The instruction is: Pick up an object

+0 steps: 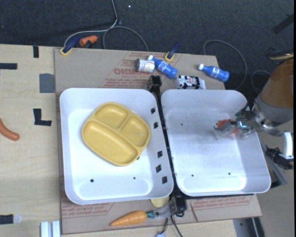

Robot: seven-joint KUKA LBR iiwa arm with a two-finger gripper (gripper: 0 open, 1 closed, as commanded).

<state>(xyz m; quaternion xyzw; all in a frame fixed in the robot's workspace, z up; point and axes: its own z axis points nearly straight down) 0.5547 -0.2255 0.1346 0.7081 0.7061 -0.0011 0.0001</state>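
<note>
Reaching into the right bin (187, 132), the gripper (222, 128) sits low with something small and orange at its tip, maybe an object. Can't tell what the pincer's doing, too blurry. Nothing's clearly lifted, so the pick looks undone

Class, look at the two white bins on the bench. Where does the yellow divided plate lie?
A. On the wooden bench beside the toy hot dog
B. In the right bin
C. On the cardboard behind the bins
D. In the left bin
D. The yellow plate lies flat inside the left bin, on the far side of the middle divider from the gripper over the right bin.
</note>
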